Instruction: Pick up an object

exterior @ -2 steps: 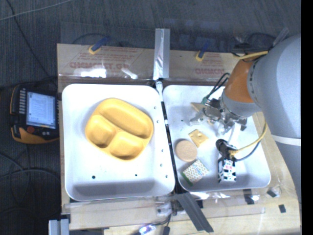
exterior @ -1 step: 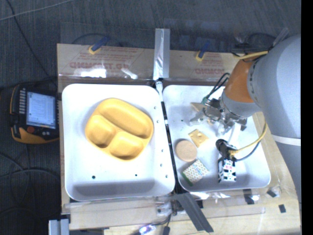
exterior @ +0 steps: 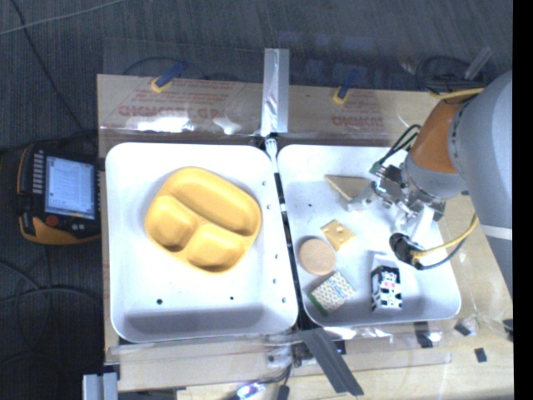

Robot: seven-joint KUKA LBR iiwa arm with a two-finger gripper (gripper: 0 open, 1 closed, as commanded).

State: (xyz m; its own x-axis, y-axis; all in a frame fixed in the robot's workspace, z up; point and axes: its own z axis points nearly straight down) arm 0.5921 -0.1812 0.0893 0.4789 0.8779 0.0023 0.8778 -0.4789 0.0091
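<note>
The right bin (exterior: 441, 302) holds a tan wedge (exterior: 346, 186), a small yellow square block (exterior: 337, 234), a round wooden disc (exterior: 316, 256), a patterned packet (exterior: 333, 291) and a black-and-white box (exterior: 386, 287). A large yellow moulded piece (exterior: 202, 217) lies in the left bin (exterior: 133, 307). My gripper (exterior: 390, 188) hangs over the upper right part of the right bin, just right of the tan wedge. The wrist hides its tips from the camera. Nothing can be seen held in it.
The grey arm with its orange band (exterior: 433, 144) covers the right bin's far right corner. A black cable loop (exterior: 408, 251) dangles below the wrist, above the box. A metal divider (exterior: 275, 98) stands behind the bins. A handheld pendant (exterior: 58, 192) lies left of the bench.
</note>
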